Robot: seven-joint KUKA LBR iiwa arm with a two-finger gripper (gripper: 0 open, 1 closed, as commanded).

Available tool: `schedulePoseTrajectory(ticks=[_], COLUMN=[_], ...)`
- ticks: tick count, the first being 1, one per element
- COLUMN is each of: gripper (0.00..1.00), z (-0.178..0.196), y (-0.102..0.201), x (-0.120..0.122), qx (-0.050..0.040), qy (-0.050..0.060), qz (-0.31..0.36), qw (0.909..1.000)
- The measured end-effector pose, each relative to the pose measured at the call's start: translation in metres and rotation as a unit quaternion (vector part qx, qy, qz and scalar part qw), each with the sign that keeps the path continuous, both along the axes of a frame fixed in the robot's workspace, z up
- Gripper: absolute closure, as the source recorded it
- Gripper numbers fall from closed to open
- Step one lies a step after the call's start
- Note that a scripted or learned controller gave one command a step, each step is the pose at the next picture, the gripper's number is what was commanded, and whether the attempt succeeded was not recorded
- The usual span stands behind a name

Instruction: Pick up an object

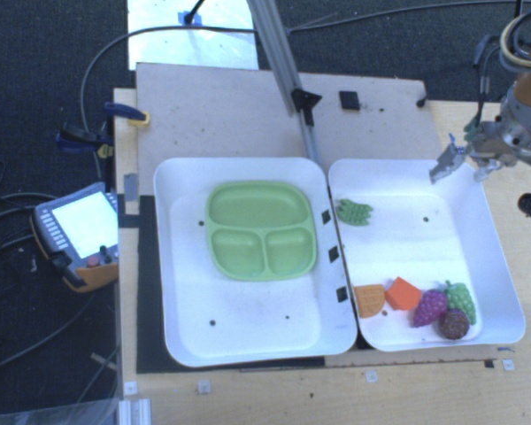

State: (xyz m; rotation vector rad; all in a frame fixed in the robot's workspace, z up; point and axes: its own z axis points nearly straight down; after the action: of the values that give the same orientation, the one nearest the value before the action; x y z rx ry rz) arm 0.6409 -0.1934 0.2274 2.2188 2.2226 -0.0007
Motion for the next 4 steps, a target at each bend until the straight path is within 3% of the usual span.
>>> schedulePoseTrajectory(ticks=[2, 3, 4], gripper=[0.0, 1.0, 1.0], z=[-0.118, -0.103, -0.038], y=[0.009, 0.008, 0.005], x=[-0.008, -0.006, -0.003], qx=[0.0007, -0.0006, -0.0006], qy=[0.001, -0.003, -0.004], qz=[0.001, 0.002, 0.001], qw=[1.0, 1.0, 1.0])
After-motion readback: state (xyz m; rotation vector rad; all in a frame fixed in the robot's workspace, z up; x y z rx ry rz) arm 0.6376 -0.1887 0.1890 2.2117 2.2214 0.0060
